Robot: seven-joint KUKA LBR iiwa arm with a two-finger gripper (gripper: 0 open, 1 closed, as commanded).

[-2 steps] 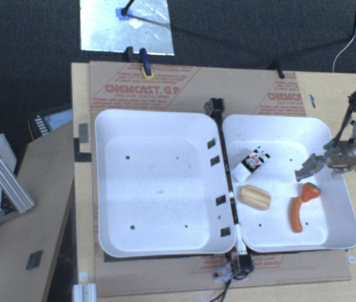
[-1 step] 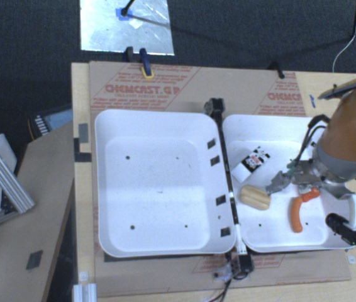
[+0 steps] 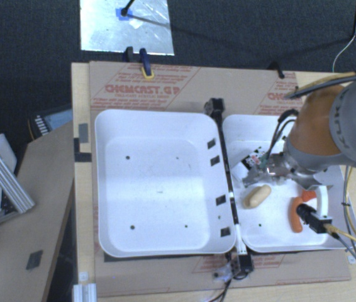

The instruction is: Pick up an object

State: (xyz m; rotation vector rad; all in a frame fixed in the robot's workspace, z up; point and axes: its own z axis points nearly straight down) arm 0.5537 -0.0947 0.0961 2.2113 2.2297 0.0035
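Note:
My gripper [image 3: 258,175] hangs low over the right bin [image 3: 244,131], reaching in from the right under the grey arm with its orange band. A pale beige, potato-shaped object [image 3: 258,195] lies just below the gripper, close to it; whether they touch I cannot tell. An orange, carrot-like object [image 3: 295,218] lies further right near the bin's front, with a smaller orange piece [image 3: 308,196] above it. A small black, white and red item [image 3: 251,161] sits just above the gripper.
The left bin [image 3: 105,168] stands beside the right one, with a black divider strip [image 3: 223,168] between them. Both rest on a cardboard sheet [image 3: 184,83]. A shiny foil sheet [image 3: 126,17] lies beyond the bench.

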